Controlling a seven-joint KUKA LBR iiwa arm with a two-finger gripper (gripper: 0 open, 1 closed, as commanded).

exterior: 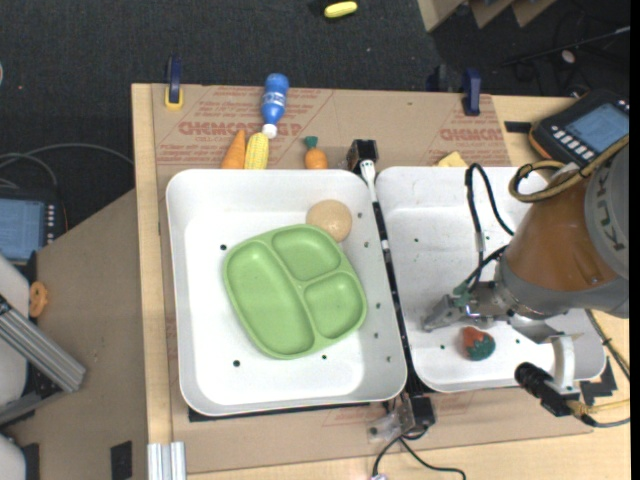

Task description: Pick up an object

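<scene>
A small red toy with a green top (478,344) lies on the floor of the right bin (430,218), near its front edge. My gripper (443,314) hangs low over the same bin, just up and to the left of that toy and pointing left. The grey arm with its orange band (560,248) covers the bin's right part. In the left bin (200,368), a green divided plate (293,288) lies flat. A beige round object (329,218) rests at the plate's far right corner.
Behind the bins on the cardboard lie a blue-and-white bottle (274,100), a corn cob (257,150), an orange carrot (234,152) and a small carrot (315,155). A black clip (364,154) sits where the bins meet. A handheld controller (588,133) sits at the far right.
</scene>
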